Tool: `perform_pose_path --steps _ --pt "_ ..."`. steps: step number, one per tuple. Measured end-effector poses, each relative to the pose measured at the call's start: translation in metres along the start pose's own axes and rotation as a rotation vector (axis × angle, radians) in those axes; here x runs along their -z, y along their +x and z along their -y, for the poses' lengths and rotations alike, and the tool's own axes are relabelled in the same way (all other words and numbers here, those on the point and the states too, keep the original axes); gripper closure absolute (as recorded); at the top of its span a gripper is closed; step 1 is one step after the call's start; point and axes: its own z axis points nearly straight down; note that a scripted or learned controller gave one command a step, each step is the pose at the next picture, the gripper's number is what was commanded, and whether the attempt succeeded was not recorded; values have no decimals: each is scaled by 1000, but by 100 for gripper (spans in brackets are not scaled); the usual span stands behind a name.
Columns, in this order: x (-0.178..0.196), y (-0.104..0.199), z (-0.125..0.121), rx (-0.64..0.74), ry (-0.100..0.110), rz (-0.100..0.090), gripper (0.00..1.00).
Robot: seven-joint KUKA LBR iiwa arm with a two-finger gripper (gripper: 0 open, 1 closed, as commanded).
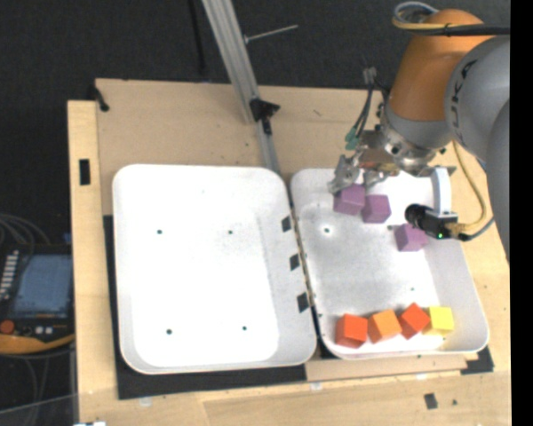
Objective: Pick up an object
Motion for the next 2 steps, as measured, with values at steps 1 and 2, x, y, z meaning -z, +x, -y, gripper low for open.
perform_pose_path --steps 1,2 --pt "-6 52 -12 0 -2 2 100" --pt "-9 108 -22 0 -2 1 100"
